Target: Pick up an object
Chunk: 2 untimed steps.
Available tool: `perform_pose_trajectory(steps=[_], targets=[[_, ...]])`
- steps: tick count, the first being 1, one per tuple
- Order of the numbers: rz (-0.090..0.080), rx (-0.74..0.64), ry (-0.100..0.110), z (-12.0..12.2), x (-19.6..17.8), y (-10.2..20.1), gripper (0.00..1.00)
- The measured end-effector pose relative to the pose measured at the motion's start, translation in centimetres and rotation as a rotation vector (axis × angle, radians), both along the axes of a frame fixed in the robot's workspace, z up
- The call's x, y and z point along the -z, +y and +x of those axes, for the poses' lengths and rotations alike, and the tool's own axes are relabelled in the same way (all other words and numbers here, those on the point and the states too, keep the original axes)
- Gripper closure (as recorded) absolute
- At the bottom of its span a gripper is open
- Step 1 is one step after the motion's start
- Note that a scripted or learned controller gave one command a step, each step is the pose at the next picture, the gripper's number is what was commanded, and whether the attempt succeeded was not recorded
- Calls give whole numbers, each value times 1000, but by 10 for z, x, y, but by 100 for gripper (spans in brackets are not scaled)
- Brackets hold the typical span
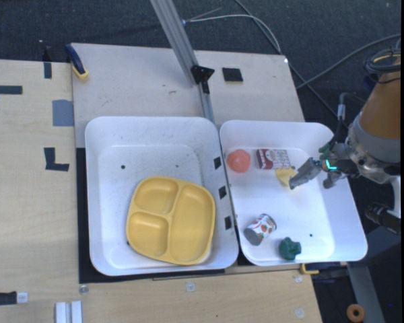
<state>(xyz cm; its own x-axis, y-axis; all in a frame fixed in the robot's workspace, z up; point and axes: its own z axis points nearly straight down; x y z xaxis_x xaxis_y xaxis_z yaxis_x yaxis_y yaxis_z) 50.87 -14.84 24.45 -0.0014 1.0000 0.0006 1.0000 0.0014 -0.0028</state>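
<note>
Reaching in from the right, the grey arm with the orange band (385, 113) puts its two-finger gripper (300, 177) low over the right shallow white bin (337, 210). The dark fingers (306, 173) point left and down; whether they are spread or pressed together cannot be told at this angle, and nothing shows clearly between them. A small yellow chunk (283, 175) sits just left of the fingertips, touching or nearly touching. A red-and-white printed packet (272, 158) lies just above and left of the fingers, next to the yellow chunk. A round salmon-pink ball (238, 161) is farther left of the fingers, near the bin's left wall. A grey-and-red crumpled can-like item (260, 228) lies below and left of the fingers, apart from them. A dark green lumpy toy (289, 248) sits below the fingers near the bin's front wall. A yellow plastic divided plate (171, 219) rests in the left white bin (108, 153), well away to the fingers' left.
</note>
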Motion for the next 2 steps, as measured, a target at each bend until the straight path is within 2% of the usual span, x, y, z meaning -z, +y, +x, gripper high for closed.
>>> perform_pose_trajectory(steps=[1, 2], targets=[[0, 0, -1, 0, 0, 0, 0], [1, 0, 5, -2, 61, 9, 0]])
